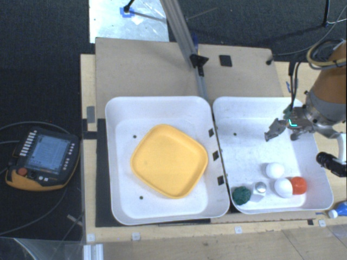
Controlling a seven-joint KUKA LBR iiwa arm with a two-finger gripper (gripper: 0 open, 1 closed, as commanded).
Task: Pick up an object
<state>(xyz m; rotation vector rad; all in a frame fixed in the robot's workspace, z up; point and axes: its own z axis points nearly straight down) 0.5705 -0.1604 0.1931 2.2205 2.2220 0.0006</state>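
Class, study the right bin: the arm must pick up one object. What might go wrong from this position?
1. The two white balls, orange ball and small silver object sit bunched together, so the gripper may nudge neighbours instead of isolating one.
2. They lie near the right bin's front wall, as does the green object; the wall could block a clean descent.
3. Round balls may roll away when touched.
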